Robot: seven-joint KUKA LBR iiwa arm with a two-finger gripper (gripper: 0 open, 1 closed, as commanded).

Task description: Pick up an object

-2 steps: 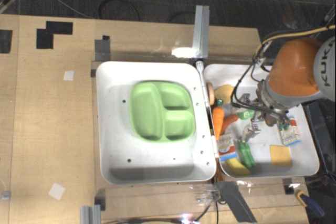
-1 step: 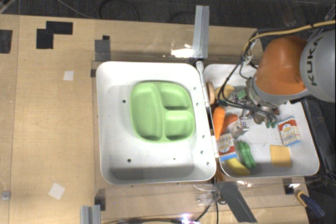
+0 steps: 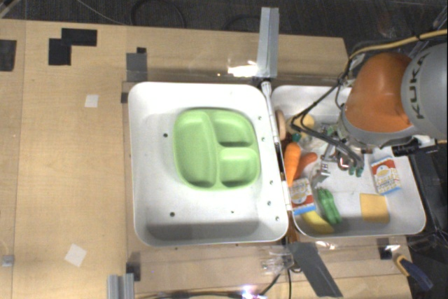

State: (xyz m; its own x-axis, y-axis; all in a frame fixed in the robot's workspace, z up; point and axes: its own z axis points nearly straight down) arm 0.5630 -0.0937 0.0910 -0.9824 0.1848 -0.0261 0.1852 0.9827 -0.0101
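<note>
My gripper [image 3: 341, 156] hangs low over the middle of the right bin [image 3: 413, 220], below the arm's orange band [image 3: 378, 98]. Just to its left lies an orange carrot [image 3: 292, 159]. Below it rests a green vegetable [image 3: 327, 205], beside a small printed packet [image 3: 301, 191]. A yellow block [image 3: 374, 207] and a small red-and-white carton [image 3: 385, 176] lie toward the bin's right side. A yellow item [image 3: 316, 222] sits at the bin's front edge. The arm hides the back of the bin. Nothing can be made out in the gripper's grasp.
The left bin [image 3: 150, 213] holds a green divided plate [image 3: 215, 148]. A grey post [image 3: 269, 42] stands behind the wall between the bins. Cables loop around the arm's wrist [image 3: 315, 108]. Wooden bench top [image 3: 63, 171] spreads to the left.
</note>
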